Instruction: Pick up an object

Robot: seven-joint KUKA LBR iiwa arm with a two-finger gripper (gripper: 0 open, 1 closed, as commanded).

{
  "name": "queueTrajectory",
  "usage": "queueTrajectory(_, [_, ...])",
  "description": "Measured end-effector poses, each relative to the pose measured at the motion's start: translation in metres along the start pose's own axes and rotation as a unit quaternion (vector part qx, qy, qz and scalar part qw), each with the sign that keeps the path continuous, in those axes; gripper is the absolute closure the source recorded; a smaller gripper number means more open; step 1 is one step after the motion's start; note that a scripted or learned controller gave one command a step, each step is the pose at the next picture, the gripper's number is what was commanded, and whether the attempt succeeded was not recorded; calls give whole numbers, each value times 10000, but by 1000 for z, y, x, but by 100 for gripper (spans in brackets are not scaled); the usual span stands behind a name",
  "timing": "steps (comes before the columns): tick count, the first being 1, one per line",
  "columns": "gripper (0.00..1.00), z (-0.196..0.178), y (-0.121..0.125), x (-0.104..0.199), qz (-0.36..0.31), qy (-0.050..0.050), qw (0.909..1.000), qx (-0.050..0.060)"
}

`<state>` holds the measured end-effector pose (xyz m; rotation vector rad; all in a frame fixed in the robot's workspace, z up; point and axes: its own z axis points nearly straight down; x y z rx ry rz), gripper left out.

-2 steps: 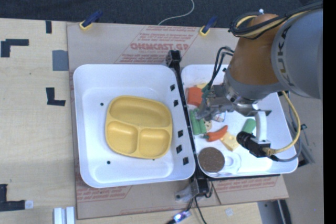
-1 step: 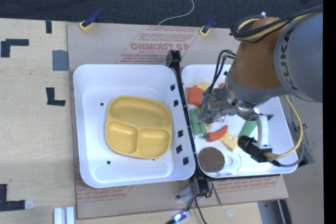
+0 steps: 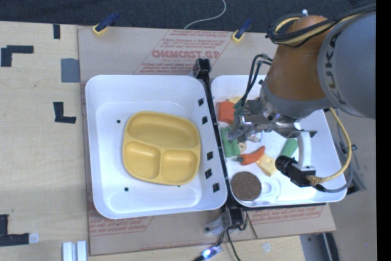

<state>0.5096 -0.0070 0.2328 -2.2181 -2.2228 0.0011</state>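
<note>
Nearest the camera, the large grey arm with its orange band (image 3: 299, 64) fills the upper right of the frame and reaches down over the right white bin (image 3: 327, 153). The hand (image 3: 244, 125) sits low at the left part of that bin, among the small items; whether it is apart or together cannot be told, since the wrist covers it.

Beside the hand lie a small orange block (image 3: 226, 110), a green stick-shaped piece (image 3: 230, 145) below it, and a red-orange chilli-shaped piece (image 3: 252, 156). A pale yellow wedge (image 3: 266, 165) lies just right of the chilli piece, and a second green piece (image 3: 289, 147) lies further right. A brown round disc (image 3: 246, 185) rests at the bin's lower left corner.

The left white bin (image 3: 101, 131) holds a yellow plastic divided plate (image 3: 162, 148), lying flat near its centre. Both bins rest on a cardboard sheet (image 3: 177, 52) on the bench (image 3: 36, 150).
</note>
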Motion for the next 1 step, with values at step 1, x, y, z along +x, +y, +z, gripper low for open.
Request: queueTrajectory(1, [100, 16, -3, 1, 8, -6, 10000, 12])
